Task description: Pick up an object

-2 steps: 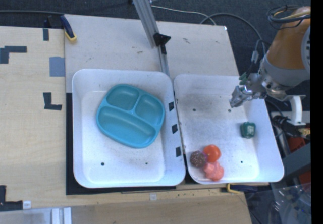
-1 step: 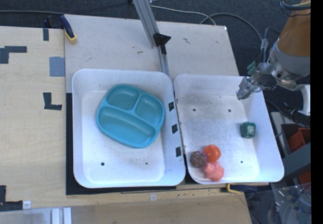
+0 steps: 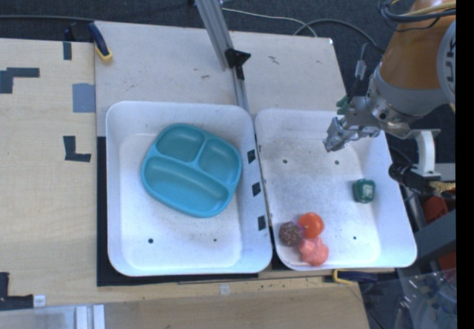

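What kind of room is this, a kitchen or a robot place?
Probably a robot test lab, not a kitchen. A grey and orange robot arm with a pincer reaches over two white bins, and toy food sits in one, a blue plate in the other.

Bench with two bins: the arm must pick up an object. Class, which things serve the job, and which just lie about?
For the job:
- gripper, over the right bin
- green object
- red ball
- dark brown ball
- pink object
- blue divided plate in the left bin

Lying about:
- blue-and-yellow clamp
- metal pole
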### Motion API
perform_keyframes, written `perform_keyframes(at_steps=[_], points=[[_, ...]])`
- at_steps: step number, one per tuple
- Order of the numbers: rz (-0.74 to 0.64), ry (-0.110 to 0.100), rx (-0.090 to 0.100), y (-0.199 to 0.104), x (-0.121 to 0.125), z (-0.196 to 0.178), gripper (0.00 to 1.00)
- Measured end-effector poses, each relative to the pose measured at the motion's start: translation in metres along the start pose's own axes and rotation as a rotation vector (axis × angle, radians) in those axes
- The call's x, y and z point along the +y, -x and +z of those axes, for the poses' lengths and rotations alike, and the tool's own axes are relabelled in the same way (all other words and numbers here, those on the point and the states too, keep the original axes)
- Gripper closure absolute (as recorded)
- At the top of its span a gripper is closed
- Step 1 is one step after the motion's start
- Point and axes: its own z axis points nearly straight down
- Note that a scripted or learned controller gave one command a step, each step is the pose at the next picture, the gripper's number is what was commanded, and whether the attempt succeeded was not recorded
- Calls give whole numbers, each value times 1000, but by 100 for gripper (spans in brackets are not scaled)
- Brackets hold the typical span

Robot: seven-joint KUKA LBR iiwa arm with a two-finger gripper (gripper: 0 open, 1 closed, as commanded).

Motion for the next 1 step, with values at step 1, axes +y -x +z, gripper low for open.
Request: perform_keyframes(at_steps=[1], points=[[0,-2,0,-48,-2,17,100]])
